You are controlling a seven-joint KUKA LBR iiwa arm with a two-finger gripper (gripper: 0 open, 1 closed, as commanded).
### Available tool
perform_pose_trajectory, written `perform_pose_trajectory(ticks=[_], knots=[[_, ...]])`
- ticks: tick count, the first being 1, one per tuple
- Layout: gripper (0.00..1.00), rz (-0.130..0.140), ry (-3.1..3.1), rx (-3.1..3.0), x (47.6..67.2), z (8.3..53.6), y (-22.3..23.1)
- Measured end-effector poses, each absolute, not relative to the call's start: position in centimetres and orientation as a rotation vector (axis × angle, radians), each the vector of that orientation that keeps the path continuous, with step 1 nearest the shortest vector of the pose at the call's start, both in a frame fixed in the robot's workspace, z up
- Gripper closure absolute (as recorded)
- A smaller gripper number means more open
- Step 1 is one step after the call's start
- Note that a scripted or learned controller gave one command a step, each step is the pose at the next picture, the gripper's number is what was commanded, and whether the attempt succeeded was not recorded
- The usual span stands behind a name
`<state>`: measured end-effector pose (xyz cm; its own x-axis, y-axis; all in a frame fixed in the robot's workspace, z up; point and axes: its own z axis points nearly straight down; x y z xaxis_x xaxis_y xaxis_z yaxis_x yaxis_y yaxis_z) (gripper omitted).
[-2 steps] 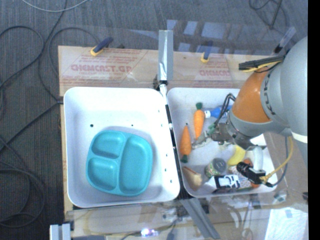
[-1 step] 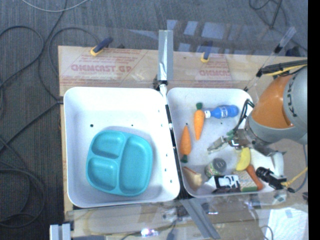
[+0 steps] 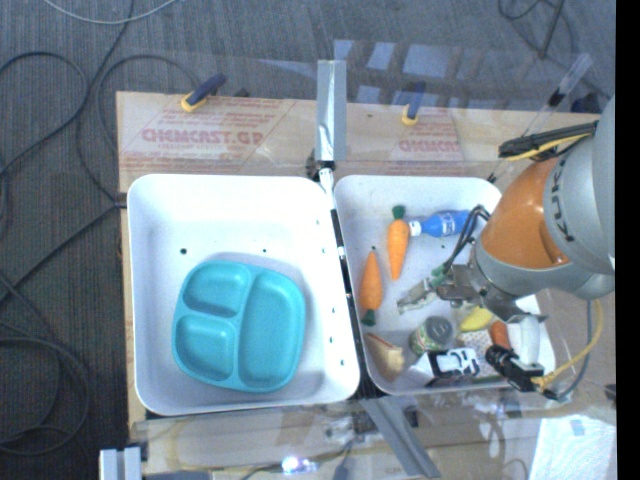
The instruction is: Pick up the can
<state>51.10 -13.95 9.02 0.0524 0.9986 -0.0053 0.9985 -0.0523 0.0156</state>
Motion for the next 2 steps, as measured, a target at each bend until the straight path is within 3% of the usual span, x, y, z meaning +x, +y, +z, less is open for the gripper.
perform_pose_trajectory(ticks=[1, 2], knots=[[1.00, 0.012, 2.154, 2.267, 51.16, 9.94, -13.87], [0.00, 0.012, 2.154, 2.268, 51.14, 9.93, -13.86]])
